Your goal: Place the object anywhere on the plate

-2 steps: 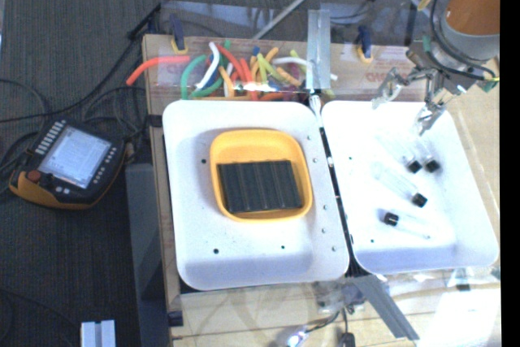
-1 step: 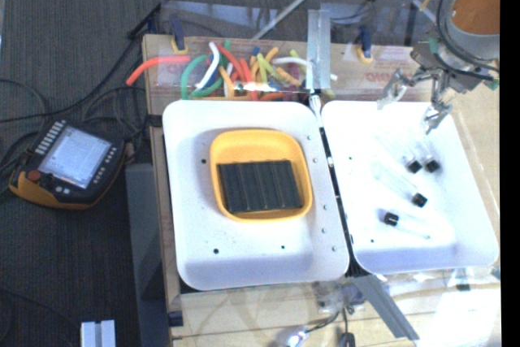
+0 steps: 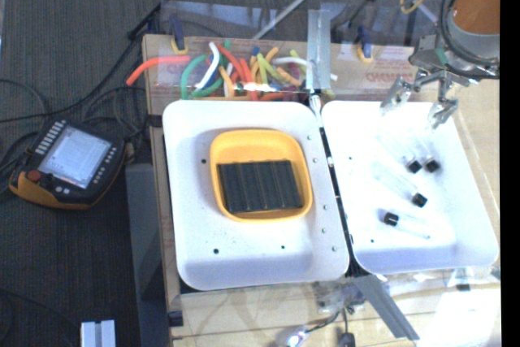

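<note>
A yellow plate point(image 3: 221, 150) sits in the left bin point(image 3: 244, 256) with a dark ridged slab point(image 3: 258, 185) lying on it. In the right bin point(image 3: 455, 248) lie several small clear tubes with black caps, for instance one tube point(image 3: 404, 223) near the front and another tube point(image 3: 411, 193) mid-bin. My gripper point(image 3: 420, 105) hangs over the far edge of the right bin, well behind the tubes. Its fingers point(image 3: 444, 111) are spread open with nothing between them.
A tangle of coloured cords point(image 3: 236, 73) lies on the bench behind the left bin. A metal post point(image 3: 318, 53) stands behind the seam between the bins. A teach pendant point(image 3: 69, 162) rests on the floor to the left.
</note>
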